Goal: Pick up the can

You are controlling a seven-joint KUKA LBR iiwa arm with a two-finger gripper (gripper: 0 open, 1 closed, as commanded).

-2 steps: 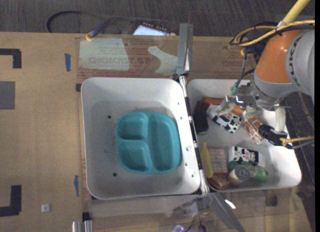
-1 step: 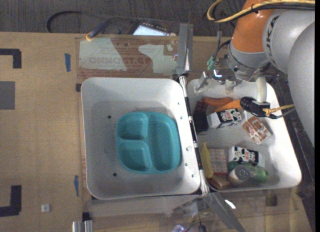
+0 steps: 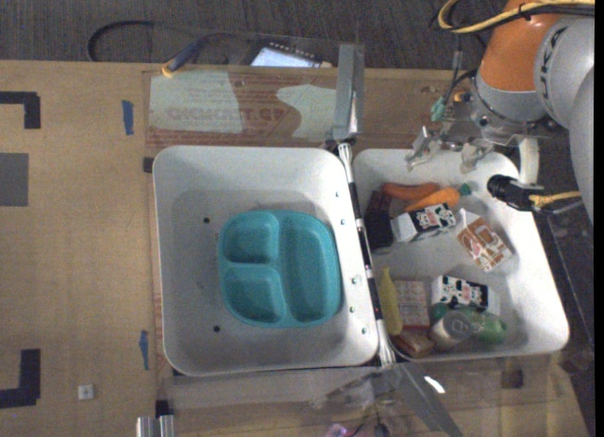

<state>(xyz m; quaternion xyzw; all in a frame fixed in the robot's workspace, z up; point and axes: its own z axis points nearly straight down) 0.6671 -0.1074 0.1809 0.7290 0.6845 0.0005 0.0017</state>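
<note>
- The gripper (image 3: 447, 145) hangs open and empty over the right bin's (image 3: 547, 279) far edge.
- The can (image 3: 454, 327) lies well apart, wedged among clutter at the near edge.

Even overhead light, soft shadows, slightly blurry

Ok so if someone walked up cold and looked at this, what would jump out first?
Probably the teal divided tray, alone in the left bin. Next, the right bin, crowded with small items, including the can lying near its front edge. Then the orange-banded arm, its tool poised over that bin's back edge.
</note>
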